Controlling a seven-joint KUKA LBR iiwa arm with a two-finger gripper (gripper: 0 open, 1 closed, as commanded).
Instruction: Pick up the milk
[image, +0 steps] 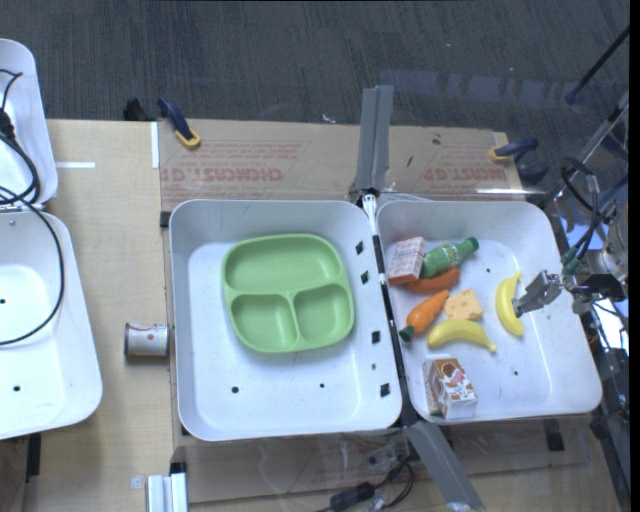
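Over the right bin's (560, 300) right edge my gripper (540, 291) hung, fingers parted and empty, beside a banana (508, 303); the milk (450, 387) stood near the front edge, unclaimed.

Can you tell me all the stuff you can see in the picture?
left bin: 1, white, left of the right bin
plate: 1, green, three sections, in left bin
right bin: 1, white
milk cartons: 2, red and white, one near front edge, one at back
bottle: 1, green, lying at back
carrot: 1, orange, middle
cheese: 1, yellow, beside carrot
bananas: 2, yellow, second near gripper
clamps: 2, blue and yellow, back of bench, second
gripper: 1, grey, over right bin
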